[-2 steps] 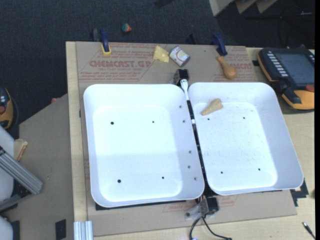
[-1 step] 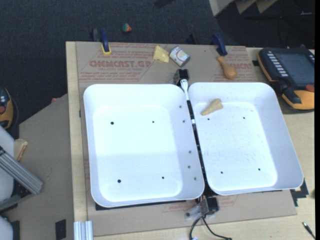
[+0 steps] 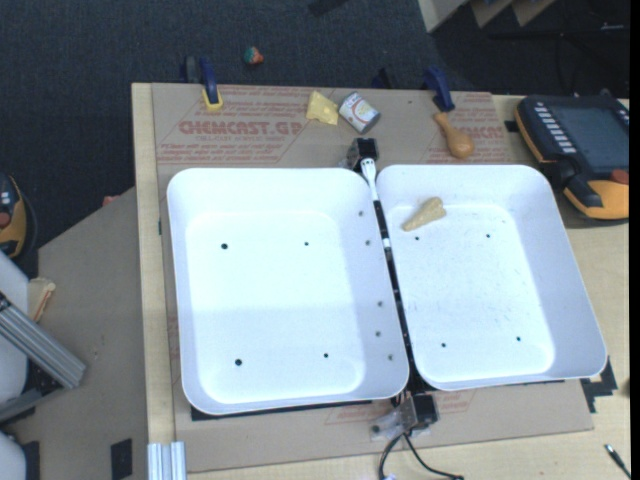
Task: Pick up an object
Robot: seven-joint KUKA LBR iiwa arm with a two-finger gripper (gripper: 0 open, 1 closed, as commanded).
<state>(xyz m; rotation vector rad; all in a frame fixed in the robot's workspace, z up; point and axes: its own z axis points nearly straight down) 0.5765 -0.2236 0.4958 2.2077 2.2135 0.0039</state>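
One target: small tan wedge-shaped object (image 3: 423,214), lying in the right shallow white bin (image 3: 540,268), near its far rim.
Tool state: cannot tell.
Progress: nothing lifted; whole pick remains.

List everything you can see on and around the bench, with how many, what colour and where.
bins: two, white, side by side on the board in the middle of the bench
tan piece: one, beige, inside the right bin near its upper left corner
yellow wedge: one, yellow, on the board above the left bin
small box: one, white and grey, just right of the yellow wedge
wooden-coloured piece: one, orange-brown, on the board above the right bin
clamps: two, blue with yellow, on the board's far edge
handheld controller: one, black and orange, right of the bins
small ball: one, multicoloured, on the dark floor
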